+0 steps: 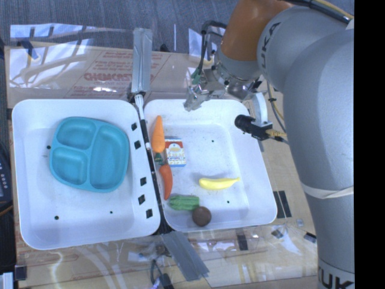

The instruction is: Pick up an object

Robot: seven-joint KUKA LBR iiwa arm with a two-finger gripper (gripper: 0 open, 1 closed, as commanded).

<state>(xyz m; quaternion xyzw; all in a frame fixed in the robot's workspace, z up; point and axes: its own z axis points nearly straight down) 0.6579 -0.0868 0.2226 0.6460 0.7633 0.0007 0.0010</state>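
Grey arm's two-finger gripper [194, 97] hovers over the right white bin's [252, 179] far edge, carrying nothing I can see; grip state unclear, presumably before descending toward the yellow plastic banana [218, 183].

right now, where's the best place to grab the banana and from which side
Probably at its thick middle, from straight above. The banana lies flat and alone on the right bin floor, long axis across the view, so fingers should close across its narrow width.
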